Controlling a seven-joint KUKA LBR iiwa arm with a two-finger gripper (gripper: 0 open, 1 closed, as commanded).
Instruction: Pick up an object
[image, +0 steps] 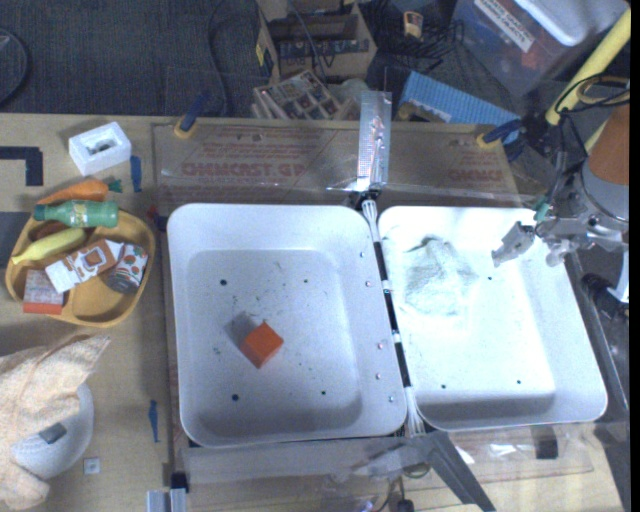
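An orange block (263, 344) lies on the floor of the left bin (200, 250), a little left of its middle. My gripper (532, 248) hangs over the far right part of the right bin (560, 390), well away from the block. Its two fingers (511, 243) stand apart, open, with nothing between them. The grey arm with its orange band comes in from the right edge.
A scuffed patch (436, 276) marks the right bin's floor. A yellow bowl (100, 310) of toy food sits left of the bins, with a white box (100, 147) behind it and a cloth (45, 395) in front. A clear panel (300, 160) stands behind the bins.
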